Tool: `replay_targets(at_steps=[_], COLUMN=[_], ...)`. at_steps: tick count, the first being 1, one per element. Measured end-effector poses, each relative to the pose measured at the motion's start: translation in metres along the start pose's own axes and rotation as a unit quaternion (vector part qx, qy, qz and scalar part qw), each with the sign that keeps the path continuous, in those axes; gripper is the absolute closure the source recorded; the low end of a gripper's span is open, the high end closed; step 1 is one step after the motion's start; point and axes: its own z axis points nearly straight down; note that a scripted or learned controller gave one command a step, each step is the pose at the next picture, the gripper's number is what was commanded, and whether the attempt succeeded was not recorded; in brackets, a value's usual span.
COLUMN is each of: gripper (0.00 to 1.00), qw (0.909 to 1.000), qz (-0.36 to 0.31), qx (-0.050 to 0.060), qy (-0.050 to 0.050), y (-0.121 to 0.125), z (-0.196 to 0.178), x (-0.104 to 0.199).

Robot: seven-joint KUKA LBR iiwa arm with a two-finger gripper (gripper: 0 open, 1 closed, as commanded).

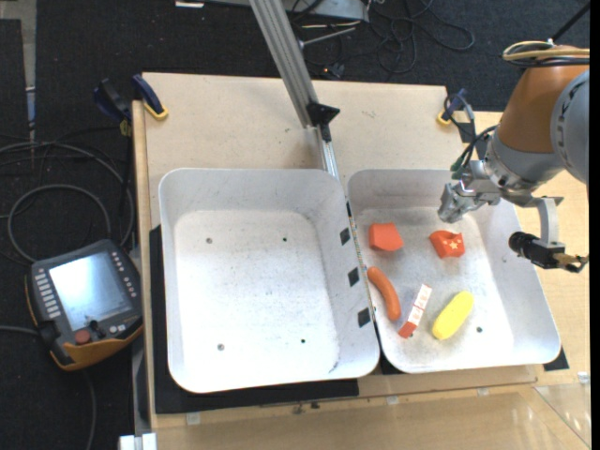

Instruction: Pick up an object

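The right bin [525,340] holds several small objects. An orange block [385,237] lies near its left side, and a red-orange piece with a pale spot [448,244] sits to the right of it. Lower down lie an orange sausage shape [383,291], a small white and red stick [415,309] and a yellow lemon-like object [452,315]. My gripper [451,204] hangs over the bin's upper middle, just above the red-orange piece and apart from it. Nothing shows between its fingers.
The left bin [187,204] stands beside the right one, sharing a raised middle edge. A metal post [286,50] slants over the bench from the top. Clamps sit at the bench's back corners [150,101]. A teach pendant [84,303] lies off the bench at left.
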Motion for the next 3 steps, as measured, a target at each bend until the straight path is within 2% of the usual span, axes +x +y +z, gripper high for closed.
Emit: replay_targets(at_steps=[1,2,3], gripper=[1.0,1.0,1.0], qw=[1.0,1.0,1.0], qz=[-0.002,-0.002,-0.004], qx=[-0.001,0.001,0.003], qy=[0.0,0.0,0.002], y=[0.007,0.008,0.009], z=[-0.046,-0.07,-0.062], x=[-0.005,-0.005,0.052])
